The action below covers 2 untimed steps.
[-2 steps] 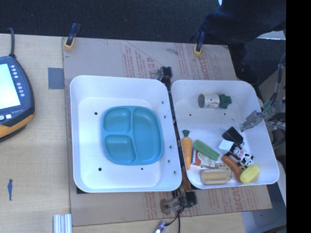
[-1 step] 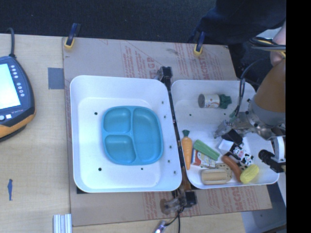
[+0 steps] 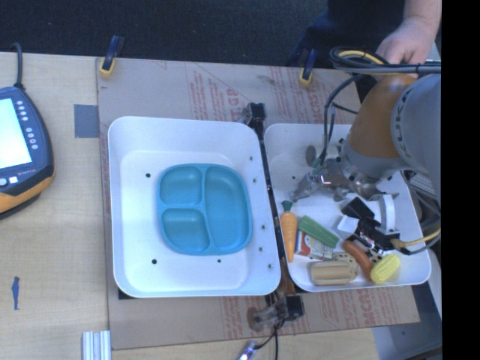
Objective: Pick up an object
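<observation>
Two shallow white bins sit side by side, and we take the blue three-compartment plastic plate (image 3: 204, 208) in the left white bin (image 3: 127, 201) as our landmark: bare floor rings it on every side. Right of the plate, in the right white bin (image 3: 289, 145), an orange toy carrot (image 3: 288, 235), a green block (image 3: 318, 231), a tan bread-like piece (image 3: 334, 273) and a yellow toy corn (image 3: 385, 268) crowd the near end. Reaching in from farther right of the plate, the grey arm with its orange band (image 3: 382, 122) slants down into that bin, its two-finger gripper (image 3: 311, 184) over the bare far end; whether its fingers are spread or closed we cannot tell.

The tool (image 3: 306, 188) hangs low in the right bin (image 3: 294, 137), near a carrot (image 3: 288, 234).
</observation>
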Each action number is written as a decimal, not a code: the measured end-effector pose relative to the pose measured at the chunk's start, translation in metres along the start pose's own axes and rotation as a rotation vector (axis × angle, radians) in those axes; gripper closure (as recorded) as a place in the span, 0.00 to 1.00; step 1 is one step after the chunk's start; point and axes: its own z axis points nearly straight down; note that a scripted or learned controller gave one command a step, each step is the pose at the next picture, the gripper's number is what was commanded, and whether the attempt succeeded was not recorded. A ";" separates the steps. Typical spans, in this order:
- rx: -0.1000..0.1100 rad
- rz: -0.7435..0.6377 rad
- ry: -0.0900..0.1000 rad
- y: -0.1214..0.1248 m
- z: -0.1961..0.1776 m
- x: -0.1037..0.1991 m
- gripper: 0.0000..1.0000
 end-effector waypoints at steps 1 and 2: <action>-0.010 0.019 -0.008 0.059 -0.003 -0.028 0.00; -0.008 0.021 0.004 0.061 -0.007 -0.061 0.00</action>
